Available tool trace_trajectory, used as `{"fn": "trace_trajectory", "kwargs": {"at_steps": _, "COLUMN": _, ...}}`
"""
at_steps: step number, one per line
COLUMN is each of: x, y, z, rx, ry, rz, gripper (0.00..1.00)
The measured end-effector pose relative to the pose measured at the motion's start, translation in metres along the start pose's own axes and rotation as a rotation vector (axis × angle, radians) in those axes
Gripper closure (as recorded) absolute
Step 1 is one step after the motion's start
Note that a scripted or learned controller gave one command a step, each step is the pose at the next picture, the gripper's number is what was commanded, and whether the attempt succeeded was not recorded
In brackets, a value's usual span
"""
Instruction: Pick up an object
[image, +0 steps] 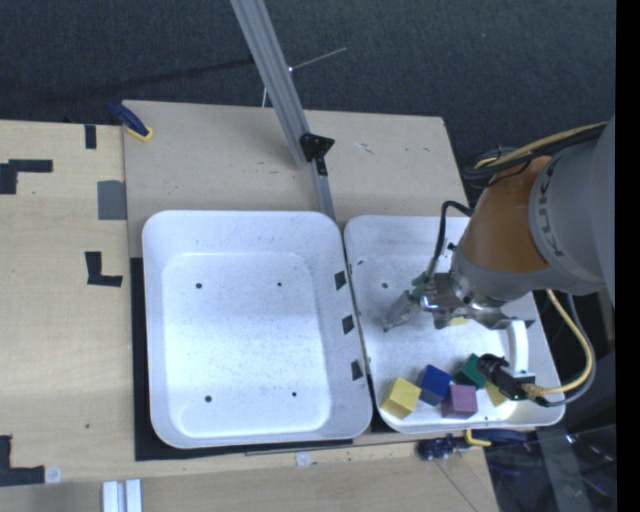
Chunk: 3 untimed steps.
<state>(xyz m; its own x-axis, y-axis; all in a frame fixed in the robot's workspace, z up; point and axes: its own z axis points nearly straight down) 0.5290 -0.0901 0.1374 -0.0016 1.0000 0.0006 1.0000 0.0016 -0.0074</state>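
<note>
In the right bin (385, 245), several small blocks lie along the front edge: a yellow cube (403, 397), a blue cube (435, 382), a purple cube (461, 399) and a green piece (473, 368). My gripper (408, 306) hangs low over the bin's bare middle, pointing left and down, a good hand's width behind the blocks. The grey and orange arm (515, 235) reaches in from the right and covers the bin's right side. A small yellowish bit (457, 321) peeks out beneath the wrist. Nothing shows at the gripper's tip.
The left bin (240, 320) sits right beside the right one. A grey metal pole (285, 90) slants down from the top to the bins' shared back corner. Cables (570, 350) loop on the right. A blue and yellow tool (130, 120) lies at the bench's back left.
</note>
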Motion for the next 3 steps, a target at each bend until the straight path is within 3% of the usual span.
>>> {"fn": "trace_trajectory", "kwargs": {"at_steps": 1, "x": 0.000, "y": -0.001, "z": 0.048, "rx": -0.004, "ry": -0.002, "rz": 0.000, "gripper": 0.00}}
{"fn": "trace_trajectory", "kwargs": {"at_steps": 2, "x": 0.001, "y": -0.001, "z": 0.037, "rx": -0.003, "ry": 0.001, "rz": 0.000, "gripper": 1.00}}
{"fn": "trace_trajectory", "kwargs": {"at_steps": 3, "x": 0.001, "y": -0.006, "z": -0.024, "rx": -0.011, "ry": -0.001, "rz": 0.001, "gripper": 1.00}}
